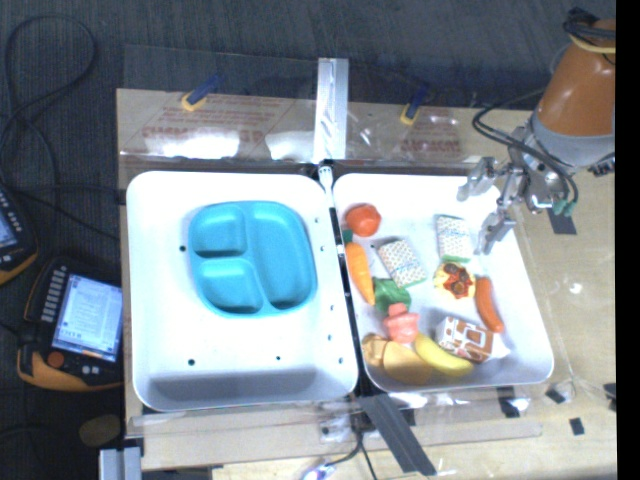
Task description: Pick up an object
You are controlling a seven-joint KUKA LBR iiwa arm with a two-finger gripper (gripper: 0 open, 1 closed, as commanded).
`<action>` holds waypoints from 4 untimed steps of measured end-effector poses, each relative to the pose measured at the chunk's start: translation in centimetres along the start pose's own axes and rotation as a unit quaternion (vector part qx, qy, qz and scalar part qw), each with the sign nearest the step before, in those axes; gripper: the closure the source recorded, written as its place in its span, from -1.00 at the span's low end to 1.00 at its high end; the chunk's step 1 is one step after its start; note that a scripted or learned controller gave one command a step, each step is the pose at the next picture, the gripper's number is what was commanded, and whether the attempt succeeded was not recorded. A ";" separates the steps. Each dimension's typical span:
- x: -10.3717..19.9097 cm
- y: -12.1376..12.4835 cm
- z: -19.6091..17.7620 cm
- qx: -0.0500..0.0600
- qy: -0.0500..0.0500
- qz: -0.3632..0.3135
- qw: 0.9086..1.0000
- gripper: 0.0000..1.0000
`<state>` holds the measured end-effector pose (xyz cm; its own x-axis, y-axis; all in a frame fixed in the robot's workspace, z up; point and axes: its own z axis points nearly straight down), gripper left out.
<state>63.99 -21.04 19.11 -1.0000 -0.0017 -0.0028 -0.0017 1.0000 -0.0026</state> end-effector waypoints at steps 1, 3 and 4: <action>1.7 2.8 9.7 -0.001 0.000 0.077 0.997 -1.00; 1.6 2.9 8.8 0.002 -0.001 0.075 0.997 -1.00; -2.0 6.1 10.2 0.002 -0.002 0.026 1.000 -1.00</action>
<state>65.99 -15.01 8.89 -0.9987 0.0495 -0.0076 0.0495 0.9988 -0.0056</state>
